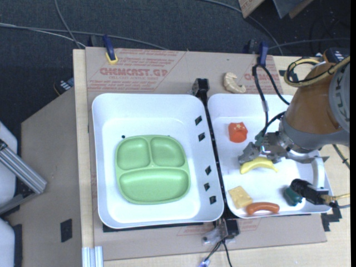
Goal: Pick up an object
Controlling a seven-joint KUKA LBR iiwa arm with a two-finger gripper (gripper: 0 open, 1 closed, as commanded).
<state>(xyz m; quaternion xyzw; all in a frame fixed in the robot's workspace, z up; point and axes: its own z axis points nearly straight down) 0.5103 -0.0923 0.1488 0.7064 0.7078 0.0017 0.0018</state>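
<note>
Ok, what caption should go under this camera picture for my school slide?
Robot gripper reaching down over a yellow banana in the right bin; green divided plate waits in the left bin.

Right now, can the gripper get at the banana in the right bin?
Probably yes: the gripper hangs right over the banana, whose top is uncovered, and the orange block and sausage lie apart.

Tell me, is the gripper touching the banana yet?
Cannot tell. In the camera view the gripper sits right over the banana in the right bin, overlapping its upper edge, but the slanted angle shows neither contact nor a gap.
</note>
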